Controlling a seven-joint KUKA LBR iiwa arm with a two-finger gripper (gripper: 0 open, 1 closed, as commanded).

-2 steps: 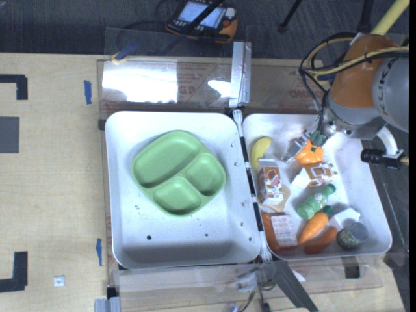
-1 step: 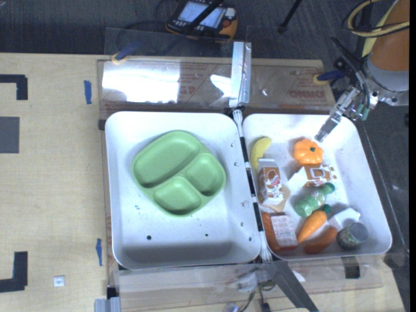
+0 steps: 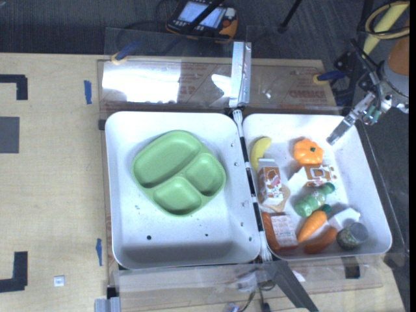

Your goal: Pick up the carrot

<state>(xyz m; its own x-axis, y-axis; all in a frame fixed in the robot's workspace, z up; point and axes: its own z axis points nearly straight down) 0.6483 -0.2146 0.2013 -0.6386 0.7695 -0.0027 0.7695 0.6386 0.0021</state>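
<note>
The carrot [image 3: 313, 223] lies in the right bin [image 3: 372, 174], toward its near edge, and you'll find it wedged into a crowd rather than lying free: its green top butts against a green vegetable [image 3: 311, 203] just up-bin, and its orange body rests against a reddish sausage-like piece [image 3: 322, 240] just below it, with a small grey can [image 3: 351, 236] off to its right. Its long axis runs on a diagonal, leafy end up and to the right, tapered tip down and to the left toward a flat red-and-white packet [image 3: 281, 229]. That slant matters to you, since a grasp would most likely need to close across the narrow width, square to the diagonal, and the neighbours pressing on both sides leave little room to slip in. Farther up the same bin sit a small orange pumpkin [image 3: 307, 151], a banana [image 3: 260, 149] and a snack wrapper [image 3: 273, 184], all well apart from the target. The left bin [image 3: 123, 226] holds a green divided plate [image 3: 179, 172]. The gripper [image 3: 340, 132] hangs over the far right corner of the right bin, well away from the carrot, with nothing in its grip; at this angle it shows as a thin slanted shape, so you cannot tell how wide it stands. I'd judge the pick as not yet begun: the arm is parked at the bin's edge, presumably to keep the contents unobstructed.
</note>
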